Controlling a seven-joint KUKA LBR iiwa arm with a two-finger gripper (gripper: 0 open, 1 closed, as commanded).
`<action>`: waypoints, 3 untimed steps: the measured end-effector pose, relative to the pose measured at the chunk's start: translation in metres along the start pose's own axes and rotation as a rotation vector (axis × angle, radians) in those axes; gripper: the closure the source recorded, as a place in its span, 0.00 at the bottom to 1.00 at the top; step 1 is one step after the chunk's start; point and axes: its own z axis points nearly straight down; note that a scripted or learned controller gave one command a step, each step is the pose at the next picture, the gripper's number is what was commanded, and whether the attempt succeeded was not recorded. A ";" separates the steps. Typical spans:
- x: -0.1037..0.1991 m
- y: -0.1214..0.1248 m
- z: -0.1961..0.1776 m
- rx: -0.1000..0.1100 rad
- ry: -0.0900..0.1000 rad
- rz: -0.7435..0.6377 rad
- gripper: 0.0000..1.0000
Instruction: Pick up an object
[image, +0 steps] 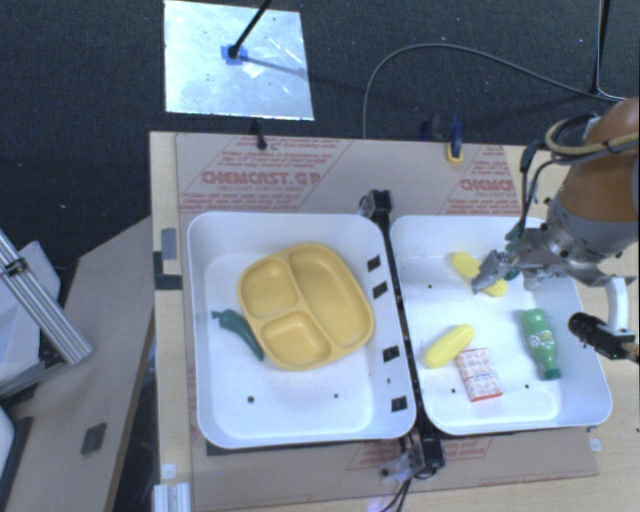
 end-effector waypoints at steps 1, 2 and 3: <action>0.000 0.003 -0.006 -0.011 -0.002 -0.002 0.00; -0.001 0.007 0.036 -0.008 -0.001 0.000 0.00; 0.005 0.016 0.087 -0.007 0.000 -0.004 0.00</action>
